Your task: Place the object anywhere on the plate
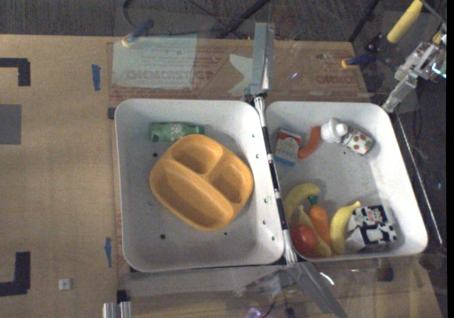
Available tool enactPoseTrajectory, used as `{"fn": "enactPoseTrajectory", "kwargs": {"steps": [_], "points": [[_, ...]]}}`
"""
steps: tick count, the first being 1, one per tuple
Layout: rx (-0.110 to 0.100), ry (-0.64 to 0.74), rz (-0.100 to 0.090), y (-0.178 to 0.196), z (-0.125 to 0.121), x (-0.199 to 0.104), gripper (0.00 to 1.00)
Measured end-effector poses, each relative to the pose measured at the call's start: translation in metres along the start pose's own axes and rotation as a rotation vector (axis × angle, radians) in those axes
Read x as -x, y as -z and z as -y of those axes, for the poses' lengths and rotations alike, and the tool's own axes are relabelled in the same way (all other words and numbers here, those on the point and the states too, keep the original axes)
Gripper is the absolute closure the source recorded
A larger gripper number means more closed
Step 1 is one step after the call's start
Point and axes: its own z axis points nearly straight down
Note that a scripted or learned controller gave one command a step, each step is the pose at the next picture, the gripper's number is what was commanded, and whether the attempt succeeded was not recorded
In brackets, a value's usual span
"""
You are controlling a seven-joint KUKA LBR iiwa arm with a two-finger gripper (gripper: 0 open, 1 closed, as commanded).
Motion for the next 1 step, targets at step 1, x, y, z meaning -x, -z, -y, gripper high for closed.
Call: {"fn": "enactPoseTrajectory", "kwargs": {"steps": [1], "points": [[0.002, 0.141, 0.004, 0.0156, -0.0177, -0.0116, 0.00]]}}
